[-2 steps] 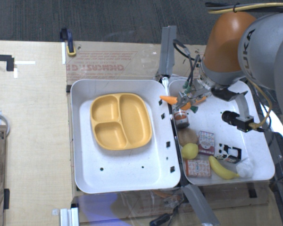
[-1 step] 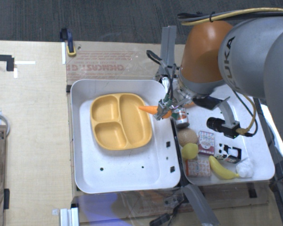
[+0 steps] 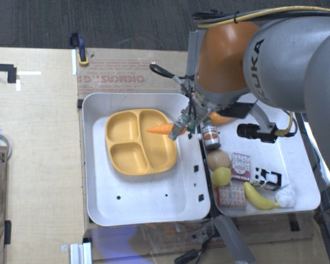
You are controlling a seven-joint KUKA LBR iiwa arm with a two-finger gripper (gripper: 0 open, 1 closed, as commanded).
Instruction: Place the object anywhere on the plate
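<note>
A yellow plate with three compartments lies in the left bin. An orange carrot hangs over the plate's upper right compartment, pointing left. My gripper is at the carrot's thick right end, and its fingers are shut on that end. The grey arm with its orange band comes down from the upper right and hides part of the right bin.
The right bin holds a small can, a brownish round fruit, a lemon, a banana, a small carton, a pink packet and a white crumpled item. A cardboard sheet lies behind the left bin.
</note>
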